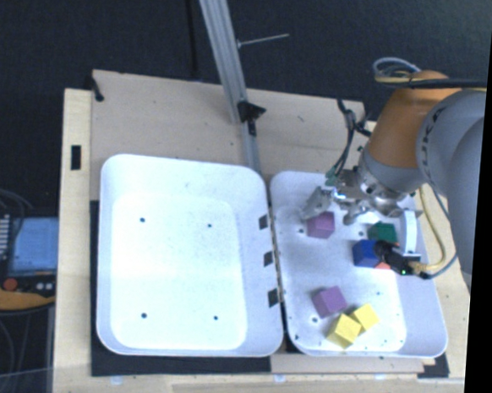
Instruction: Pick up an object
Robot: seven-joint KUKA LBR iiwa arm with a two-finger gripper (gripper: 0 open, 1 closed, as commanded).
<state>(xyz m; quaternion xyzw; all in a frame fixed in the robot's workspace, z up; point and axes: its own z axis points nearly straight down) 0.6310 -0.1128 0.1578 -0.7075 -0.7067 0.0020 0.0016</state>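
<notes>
Camera view shows you the gripper (337, 209) open above the purple block (320, 226), right of centre; it seems light and stiff, so pinch its flat sides.

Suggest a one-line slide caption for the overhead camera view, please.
Hand poised over purple block in right bin among scattered blocks.

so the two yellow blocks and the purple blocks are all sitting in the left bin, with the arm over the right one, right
Not quite. The camera view shows the two yellow blocks and the purple blocks lying in the right bin, not the left bin. The rest holds: the arm is over the right bin.
</notes>
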